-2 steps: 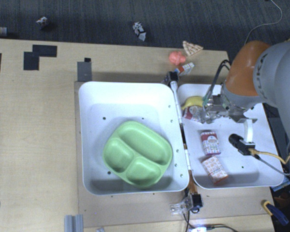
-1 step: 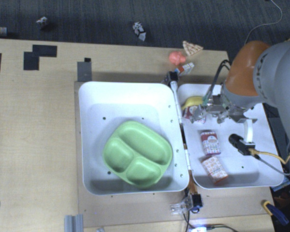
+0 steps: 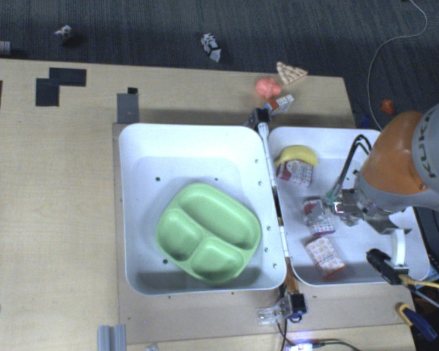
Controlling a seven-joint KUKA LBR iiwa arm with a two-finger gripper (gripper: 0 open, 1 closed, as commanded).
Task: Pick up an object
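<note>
My gripper (image 3: pixel 332 204) is low in the right bin (image 3: pixel 349 139), right beside a small red-and-white packet (image 3: pixel 319 221) near the bin's middle. It is not clear whether the gripper touches the packet. A second red-and-white packet (image 3: pixel 325 257) lies closer to the front wall. At the back left of this bin, a yellow banana (image 3: pixel 298 153) rests against a red-and-white carton (image 3: pixel 297 173). The grey arm with its orange band (image 3: pixel 395 163) reaches in from the right.
The left bin (image 3: pixel 139 196) holds a green divided plate (image 3: pixel 208 230), tilted. On the bench behind the bins lie a pink toy (image 3: pixel 268 88), a wedge-shaped toy (image 3: pixel 291 72) and a small red-and-white item (image 3: pixel 282 104). Bin walls stand close to the gripper's left.
</note>
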